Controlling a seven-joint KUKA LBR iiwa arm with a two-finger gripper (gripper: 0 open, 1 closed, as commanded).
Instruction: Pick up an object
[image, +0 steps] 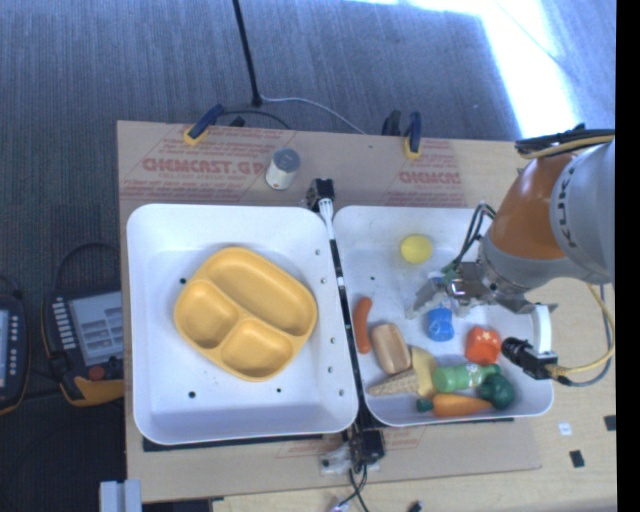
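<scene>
So the arm comes in from the right and has its gripper low over the right bin, just above the little blue piece. The fingers look spread wide with nothing between them, which makes sense if blue is the target. A yellow ball sits apart toward the back, with bare floor around it. The rest is crowded along the front wall: bread roll, orange pepper, carrot, broccoli. The left bin just holds a yellow divided plate.
</scene>
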